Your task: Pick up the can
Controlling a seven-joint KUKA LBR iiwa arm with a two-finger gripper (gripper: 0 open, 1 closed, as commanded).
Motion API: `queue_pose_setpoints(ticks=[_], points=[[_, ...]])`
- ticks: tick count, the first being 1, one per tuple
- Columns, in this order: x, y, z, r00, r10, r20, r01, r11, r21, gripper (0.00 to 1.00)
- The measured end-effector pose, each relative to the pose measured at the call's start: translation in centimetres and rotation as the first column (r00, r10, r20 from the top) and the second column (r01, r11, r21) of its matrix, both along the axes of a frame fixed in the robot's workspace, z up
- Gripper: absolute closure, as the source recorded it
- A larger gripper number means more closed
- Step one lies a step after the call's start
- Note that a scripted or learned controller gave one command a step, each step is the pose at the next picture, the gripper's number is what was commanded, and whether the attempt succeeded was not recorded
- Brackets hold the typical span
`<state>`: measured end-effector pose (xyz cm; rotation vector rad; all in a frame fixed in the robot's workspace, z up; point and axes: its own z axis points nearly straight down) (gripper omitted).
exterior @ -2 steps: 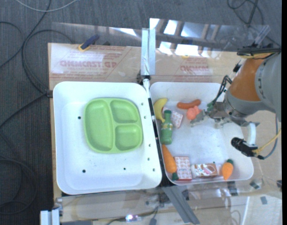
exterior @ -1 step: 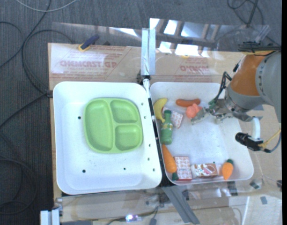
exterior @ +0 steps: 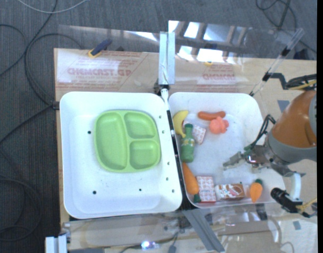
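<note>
The can, a short one with a red and brown label, lies on its side against the front wall of the right bin. My gripper hangs low over bare bin floor in the right half of that bin, under the orange band of the arm. It sits a little behind the can and apart from it. Nothing shows in its grasp.
The right bin also holds a banana, a green bottle, a small red-and-white packet, a sausage, a pink toy, two carrots and a checked box. A green divided plate lies in the left bin.
</note>
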<state>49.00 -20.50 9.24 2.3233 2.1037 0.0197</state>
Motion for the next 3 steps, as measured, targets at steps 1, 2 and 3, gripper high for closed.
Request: queue_pose_setpoints(ticks=[1,2,3], points=[[8.5,0.0,-0.1,1.0,0.022,0.001,-0.022,1.0,0.0,0.0],[12.8,0.4,-0.4,0.992,-0.086,-0.089,0.087,0.996,0.006,0.0],[12.7,-0.1,-0.4,0.993,0.099,-0.06,-0.098,0.995,0.014,0.0]])
